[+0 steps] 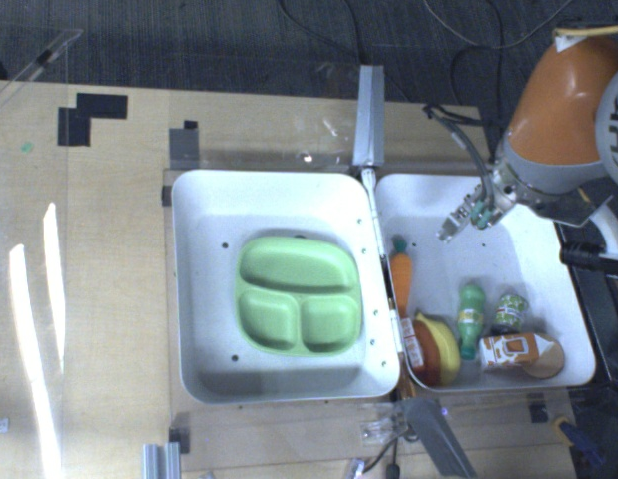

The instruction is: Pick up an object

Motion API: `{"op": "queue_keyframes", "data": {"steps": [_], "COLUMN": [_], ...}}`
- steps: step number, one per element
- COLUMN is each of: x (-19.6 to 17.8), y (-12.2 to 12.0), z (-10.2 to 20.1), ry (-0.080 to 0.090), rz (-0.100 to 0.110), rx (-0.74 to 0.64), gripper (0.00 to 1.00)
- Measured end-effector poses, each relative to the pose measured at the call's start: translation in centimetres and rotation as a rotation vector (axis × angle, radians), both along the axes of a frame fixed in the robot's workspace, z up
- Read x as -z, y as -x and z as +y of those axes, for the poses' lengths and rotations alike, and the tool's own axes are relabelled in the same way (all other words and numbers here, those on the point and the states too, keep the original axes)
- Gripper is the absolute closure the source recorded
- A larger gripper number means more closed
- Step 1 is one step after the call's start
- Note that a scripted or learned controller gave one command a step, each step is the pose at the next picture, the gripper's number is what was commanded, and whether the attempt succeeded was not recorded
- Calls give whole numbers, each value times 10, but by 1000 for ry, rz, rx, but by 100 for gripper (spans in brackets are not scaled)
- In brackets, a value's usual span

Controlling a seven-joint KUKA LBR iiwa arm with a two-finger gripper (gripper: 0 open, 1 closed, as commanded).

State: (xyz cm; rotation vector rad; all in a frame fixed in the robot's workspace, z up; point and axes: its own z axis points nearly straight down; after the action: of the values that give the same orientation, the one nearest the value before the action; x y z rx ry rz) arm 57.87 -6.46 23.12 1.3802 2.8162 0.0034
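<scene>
Glossy white plastic forms both bins. The left bin (199,267) bears a smooth green three-compartment tray (299,294). In the right bin (428,203), a tapered orange carrot (400,283), a green bottle (470,317) and rounded toys cluster near its front wall. The gripper (460,220) hovers above bare floor, well apart from them; finger state cannot be told.

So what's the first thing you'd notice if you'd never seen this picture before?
Probably the big green tray with three compartments, lying in the middle of the left bin. Next, the robot arm's fat orange band at upper right, with its gripper hanging over the right bin. Then the toy food at that bin's near edge: a carrot, a banana and a small green bottle.
</scene>
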Motion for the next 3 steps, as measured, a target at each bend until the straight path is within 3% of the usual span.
{"op": "queue_keyframes", "data": {"steps": [1, 2, 3], "x": [0, 30, 117], "y": [0, 69, 68], "z": [0, -76, -59], "ry": [0, 1, 7], "rz": [0, 1, -17], "rx": [0, -100, -205], "gripper": [0, 0, 0]}}
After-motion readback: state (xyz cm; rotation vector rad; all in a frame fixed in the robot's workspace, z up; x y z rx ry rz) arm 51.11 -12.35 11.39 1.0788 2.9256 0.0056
